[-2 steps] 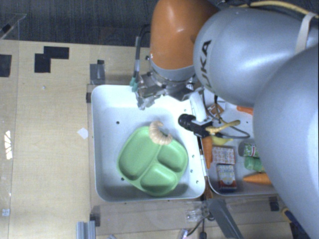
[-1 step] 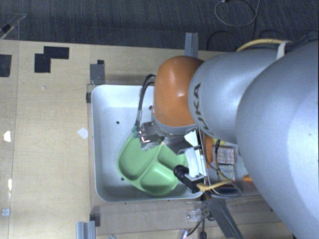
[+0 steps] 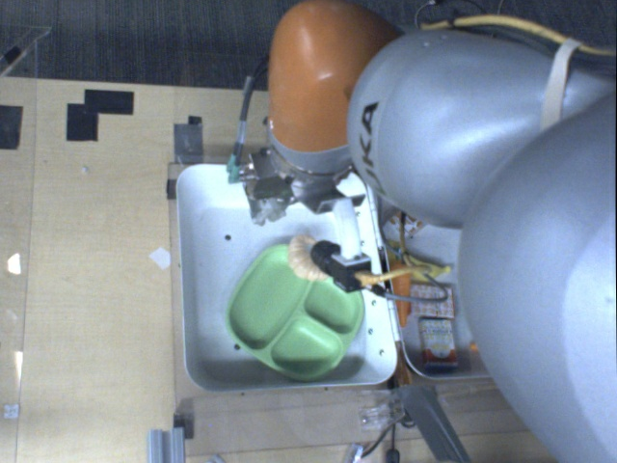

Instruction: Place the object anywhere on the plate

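Down in the left-hand shallow white bin (image 3: 198, 258) I see a glossy green moulded plastic plate (image 3: 280, 312). It is rounded at the corners and divided by soft ridges into shallow compartments. It lies flat, turned at an angle, close to the bin's right wall. At the plate's upper right edge sits a pale tan fuzzy ring-shaped object (image 3: 305, 256), rough and fibrous against the smooth plastic. It touches the plate's rim and seems to overlap it, but robot hardware covers its right side, so I cannot say how much of it rests on the plate. The bin is smooth matt white with rounded inner corners.

The grey arm (image 3: 482, 162) comes in from the right in big smooth casings and bends down over the bin's far end, its rounded orange band (image 3: 313, 66) standing above the wrist. Below that the metal gripper (image 3: 289, 199) hangs over the bin's far part, near the ring; I cannot tell whether they touch, nor whether the gripper is open or closed.

Under the arm a strip of the right-hand white bin (image 3: 434, 355) shows small red and orange things I cannot make out. The pale wood-coloured bench (image 3: 87, 258) carries flat black square marks (image 3: 96, 114) at its far left
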`<state>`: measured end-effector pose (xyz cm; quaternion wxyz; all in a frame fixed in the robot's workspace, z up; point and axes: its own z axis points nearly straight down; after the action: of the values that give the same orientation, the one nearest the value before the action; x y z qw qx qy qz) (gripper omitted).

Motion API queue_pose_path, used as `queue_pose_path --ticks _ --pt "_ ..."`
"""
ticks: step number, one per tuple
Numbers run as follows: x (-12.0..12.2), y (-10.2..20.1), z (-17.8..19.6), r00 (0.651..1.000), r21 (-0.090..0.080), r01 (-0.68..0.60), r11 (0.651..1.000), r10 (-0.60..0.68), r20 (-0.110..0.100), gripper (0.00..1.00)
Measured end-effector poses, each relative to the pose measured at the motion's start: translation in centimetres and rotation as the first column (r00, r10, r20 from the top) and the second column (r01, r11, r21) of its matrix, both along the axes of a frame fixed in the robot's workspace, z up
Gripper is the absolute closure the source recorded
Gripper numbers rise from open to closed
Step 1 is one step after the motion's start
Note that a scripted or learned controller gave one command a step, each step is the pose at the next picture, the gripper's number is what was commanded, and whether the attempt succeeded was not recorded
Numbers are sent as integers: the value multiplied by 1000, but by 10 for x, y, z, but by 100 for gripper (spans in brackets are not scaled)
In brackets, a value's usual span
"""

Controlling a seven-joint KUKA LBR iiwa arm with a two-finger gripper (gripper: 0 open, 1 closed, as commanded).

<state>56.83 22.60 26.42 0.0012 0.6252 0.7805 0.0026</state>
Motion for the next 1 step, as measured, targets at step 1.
queue_pose_path --ticks 1 --pt "-81 -8 -113 998 -1 -58 998 58 -5 100"
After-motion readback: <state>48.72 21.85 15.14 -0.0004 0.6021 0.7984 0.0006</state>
